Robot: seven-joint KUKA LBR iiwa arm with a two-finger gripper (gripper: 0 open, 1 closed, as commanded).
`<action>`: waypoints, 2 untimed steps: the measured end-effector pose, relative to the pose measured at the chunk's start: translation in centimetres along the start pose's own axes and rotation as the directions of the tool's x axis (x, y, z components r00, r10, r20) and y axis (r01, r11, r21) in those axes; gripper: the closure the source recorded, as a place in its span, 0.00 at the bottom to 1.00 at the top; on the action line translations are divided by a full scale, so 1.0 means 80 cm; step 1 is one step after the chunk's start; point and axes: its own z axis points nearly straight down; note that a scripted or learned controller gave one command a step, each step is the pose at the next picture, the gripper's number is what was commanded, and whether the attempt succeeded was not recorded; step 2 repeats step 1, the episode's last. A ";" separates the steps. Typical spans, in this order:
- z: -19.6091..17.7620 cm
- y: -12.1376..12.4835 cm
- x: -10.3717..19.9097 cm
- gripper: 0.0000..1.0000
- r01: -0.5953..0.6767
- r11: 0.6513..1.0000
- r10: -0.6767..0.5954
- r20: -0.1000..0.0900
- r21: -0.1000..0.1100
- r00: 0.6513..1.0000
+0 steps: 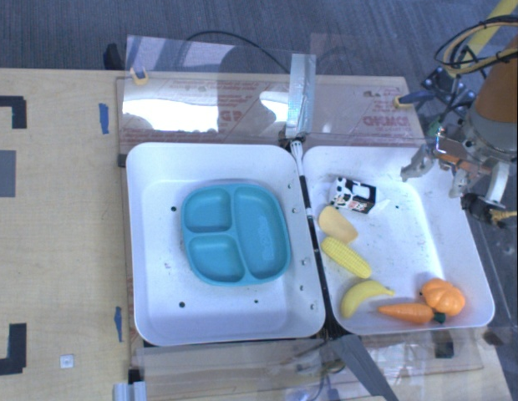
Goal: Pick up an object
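A: where's the gripper?
B: gripper (459, 170) at right edge of frame, over the upper right rim of the right bin (447, 249); can't tell its state, nothing visibly held

A: objects?
B: right bin: black-white toy, maybe a cow (353, 195), top; corn (346, 257) centre; banana (363, 296), carrot (405, 312), orange pumpkin (444, 296) along the bottom. Left bin (150, 224) has 1 blue 3-section plate (236, 233)
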 end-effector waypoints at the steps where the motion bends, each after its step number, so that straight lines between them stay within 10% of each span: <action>1: 0.097 0.018 0.091 0.00 0.113 0.994 -0.113 -0.002 0.006 0.994; 2: 0.097 0.018 0.091 0.00 0.113 0.994 -0.113 -0.002 0.006 0.994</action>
